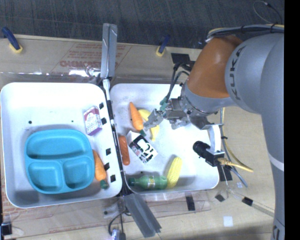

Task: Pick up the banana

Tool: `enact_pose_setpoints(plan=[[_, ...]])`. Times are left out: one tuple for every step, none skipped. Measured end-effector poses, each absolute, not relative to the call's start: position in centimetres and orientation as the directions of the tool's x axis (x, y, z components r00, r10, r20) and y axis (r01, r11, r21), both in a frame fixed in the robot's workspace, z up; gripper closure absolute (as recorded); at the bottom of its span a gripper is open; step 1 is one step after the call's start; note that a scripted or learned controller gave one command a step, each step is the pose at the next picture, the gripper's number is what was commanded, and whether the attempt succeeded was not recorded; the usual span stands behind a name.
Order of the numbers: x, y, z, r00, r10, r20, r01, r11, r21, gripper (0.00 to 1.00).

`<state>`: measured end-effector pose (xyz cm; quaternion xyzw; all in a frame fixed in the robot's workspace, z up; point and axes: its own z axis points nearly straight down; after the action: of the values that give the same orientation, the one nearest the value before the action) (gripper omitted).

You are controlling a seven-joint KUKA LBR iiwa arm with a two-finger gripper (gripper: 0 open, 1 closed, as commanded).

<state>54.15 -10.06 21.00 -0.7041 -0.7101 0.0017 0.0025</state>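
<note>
The banana (pixel 144 115) is yellow and lies in the right bin (pixel 190 149), just right of an orange carrot (pixel 135 115). Only its upper end and a bit of yellow lower down show, because my gripper (pixel 153 122) sits right over its middle. The grey arm with its orange band (pixel 212 69) reaches in from the right above the bin's back half. From this angle I cannot make out whether the banana is between the jaws.
The right bin also holds a black-and-white box (pixel 142 148), a sausage (pixel 124 150), a corn cob (pixel 173 169) and a green bottle (pixel 148 182). In the left bin (pixel 15 114) are a blue divided tray (pixel 59 160), a small carton (pixel 92 120) and another carrot (pixel 99 166).
</note>
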Motion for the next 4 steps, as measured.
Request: enact_pose_setpoints(plan=[[54.2, -10.1, 21.0, -0.008, 1.0, 0.001, 1.0, 0.008, -0.006, 0.0], [57.2, -12.4, 9.0, -0.014, 1.0, 0.0, 1.0, 0.014, -0.004, 0.0], [57.2, -12.4, 9.9, -0.018, 1.0, 0.0, 1.0, 0.018, -0.006, 1.0], [54.0, -12.5, 9.1, -0.099, 0.995, 0.001, 0.995, 0.099, -0.002, 1.0]])
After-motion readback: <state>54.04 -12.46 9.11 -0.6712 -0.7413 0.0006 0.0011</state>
